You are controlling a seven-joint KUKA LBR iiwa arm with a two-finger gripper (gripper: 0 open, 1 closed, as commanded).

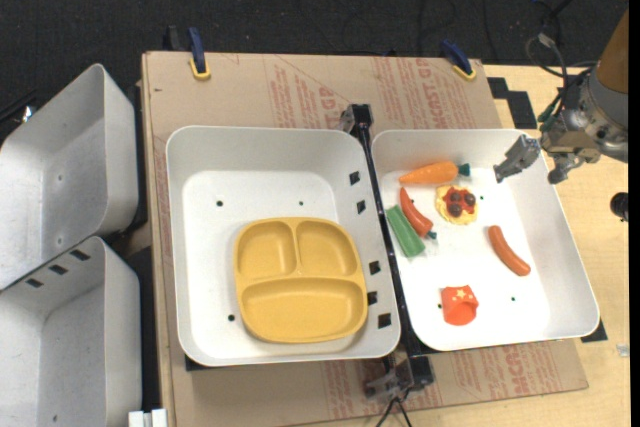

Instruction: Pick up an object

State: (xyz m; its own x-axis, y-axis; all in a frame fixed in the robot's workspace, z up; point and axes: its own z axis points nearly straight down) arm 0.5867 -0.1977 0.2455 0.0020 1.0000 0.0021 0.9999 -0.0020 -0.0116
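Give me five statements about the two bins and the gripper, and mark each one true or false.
1. The yellow divided tray lies in the left bin. True.
2. The carrot lies in the left bin. False: it lies in the right bin.
3. The gripper holds a sausage. False: it hangs over the right bin's upper right corner with nothing between its jaws, which stand open.
4. A green piece lies beside a sausage near the divider. True.
5. The right bin holds only one sausage. False: another sausage lies further right.
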